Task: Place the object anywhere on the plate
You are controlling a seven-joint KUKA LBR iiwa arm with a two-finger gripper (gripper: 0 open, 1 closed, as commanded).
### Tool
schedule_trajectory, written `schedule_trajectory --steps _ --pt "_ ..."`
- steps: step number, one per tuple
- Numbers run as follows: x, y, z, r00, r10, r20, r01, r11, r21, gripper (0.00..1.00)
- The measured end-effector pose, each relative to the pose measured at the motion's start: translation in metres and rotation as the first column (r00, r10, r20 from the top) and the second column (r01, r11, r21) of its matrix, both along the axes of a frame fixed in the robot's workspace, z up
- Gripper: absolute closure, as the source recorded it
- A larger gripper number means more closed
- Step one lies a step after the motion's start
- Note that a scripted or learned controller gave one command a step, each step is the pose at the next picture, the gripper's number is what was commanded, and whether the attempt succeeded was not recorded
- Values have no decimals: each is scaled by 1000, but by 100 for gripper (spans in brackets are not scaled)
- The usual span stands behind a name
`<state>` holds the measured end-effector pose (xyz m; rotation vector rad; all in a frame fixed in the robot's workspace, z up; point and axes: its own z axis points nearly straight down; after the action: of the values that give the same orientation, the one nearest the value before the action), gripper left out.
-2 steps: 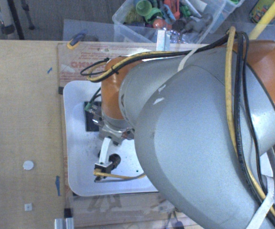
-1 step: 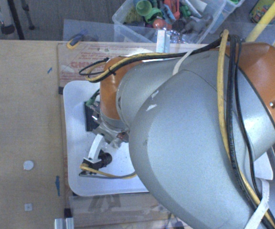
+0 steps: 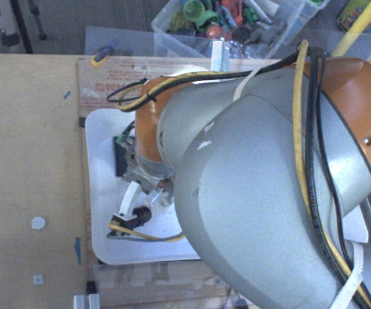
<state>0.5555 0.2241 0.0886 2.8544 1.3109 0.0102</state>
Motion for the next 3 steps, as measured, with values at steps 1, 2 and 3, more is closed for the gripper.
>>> schedule_trajectory --steps 1,2,3 --pt "1 1 11 1000 1 4 -1 1000 2 100" --pt "39 -41 1 951 306 -27 -306 952 26 100" --pt "47 2 68 978 209 -7 -209 978 -2 100"
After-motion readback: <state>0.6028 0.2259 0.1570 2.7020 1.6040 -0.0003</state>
